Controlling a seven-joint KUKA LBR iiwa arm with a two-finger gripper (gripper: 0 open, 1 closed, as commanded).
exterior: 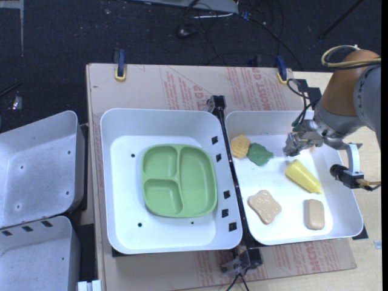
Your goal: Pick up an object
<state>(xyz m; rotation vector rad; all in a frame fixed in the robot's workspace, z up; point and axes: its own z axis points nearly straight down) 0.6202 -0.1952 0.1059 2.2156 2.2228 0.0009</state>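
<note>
I see gripper (295, 148) low in right bin (345, 223), just above yellow wedge (302, 176). Jaw state: cannot tell. Nothing visibly held. Green lump (260, 154), toast slice (265, 205) nearby.

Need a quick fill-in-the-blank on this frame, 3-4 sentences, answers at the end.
1. The green divided tray lies in the ____ bin of the view.
2. The tray has ____ compartments.
3. The gripper hovers just above the upper end of the ____ wedge-shaped piece in the right bin.
4. The green leafy piece lies right next to the ____ waffle-like piece.

Missing words: left; three; yellow; yellow
</note>
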